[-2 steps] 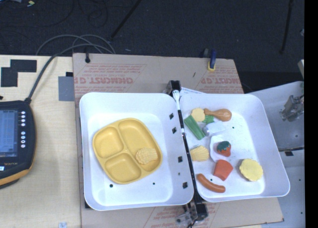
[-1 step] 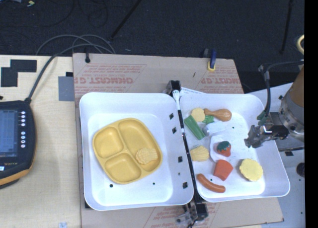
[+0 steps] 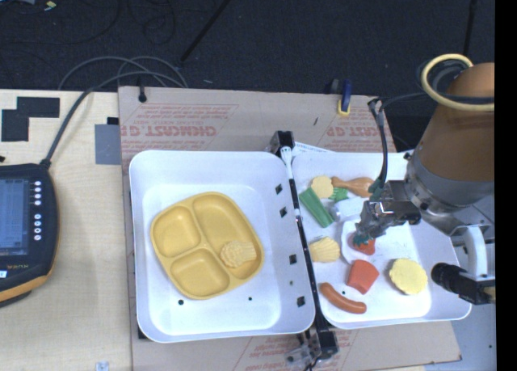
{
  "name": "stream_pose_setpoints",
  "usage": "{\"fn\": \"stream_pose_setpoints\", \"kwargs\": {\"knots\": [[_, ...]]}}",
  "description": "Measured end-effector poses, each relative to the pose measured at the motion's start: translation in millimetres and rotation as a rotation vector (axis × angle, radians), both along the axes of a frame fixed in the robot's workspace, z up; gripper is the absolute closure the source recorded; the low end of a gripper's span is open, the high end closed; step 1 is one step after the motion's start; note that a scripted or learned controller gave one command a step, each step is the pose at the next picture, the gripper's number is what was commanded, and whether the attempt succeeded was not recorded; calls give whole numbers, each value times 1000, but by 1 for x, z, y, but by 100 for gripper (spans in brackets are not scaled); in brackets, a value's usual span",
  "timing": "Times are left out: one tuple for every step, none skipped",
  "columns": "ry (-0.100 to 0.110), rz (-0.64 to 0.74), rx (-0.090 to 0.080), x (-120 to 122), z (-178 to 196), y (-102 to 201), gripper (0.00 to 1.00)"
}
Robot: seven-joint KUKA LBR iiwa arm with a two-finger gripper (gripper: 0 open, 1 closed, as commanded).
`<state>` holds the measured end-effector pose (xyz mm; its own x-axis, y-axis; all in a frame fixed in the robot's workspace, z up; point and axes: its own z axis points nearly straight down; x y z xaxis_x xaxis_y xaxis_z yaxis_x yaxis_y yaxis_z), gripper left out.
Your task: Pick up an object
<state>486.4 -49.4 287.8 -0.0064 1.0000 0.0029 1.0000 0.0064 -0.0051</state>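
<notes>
In the right bin (image 3: 436, 303) lie several toy foods: a green cucumber (image 3: 316, 206), a yellow corn piece (image 3: 322, 187), an orange carrot (image 3: 352, 185), a yellow piece (image 3: 325, 250), a red pepper (image 3: 363, 276), a yellow round piece (image 3: 408, 276) and a sausage (image 3: 342, 297). My gripper (image 3: 368, 230) hangs low over the middle of this bin. A small red and green piece (image 3: 364, 243) sits right at its tip, partly hidden by it. Whether that piece is held cannot be made out.
The left bin (image 3: 161, 175) holds a yellow divided plate (image 3: 206, 244) with a tan waffle-like piece (image 3: 238, 254) in one compartment. A black divider (image 3: 295, 232) runs between the bins. A tablet (image 3: 20, 228) lies at the far left. The arm's body (image 3: 456, 151) looms over the right bin's far side.
</notes>
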Motion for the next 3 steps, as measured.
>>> {"fn": "stream_pose_setpoints", "kwargs": {"knots": [[-5,-1,-2,4,39,53,100],[-4,-3,-2,-11,58,78,100],[-6,2,-1,-10,100,153,100]]}}
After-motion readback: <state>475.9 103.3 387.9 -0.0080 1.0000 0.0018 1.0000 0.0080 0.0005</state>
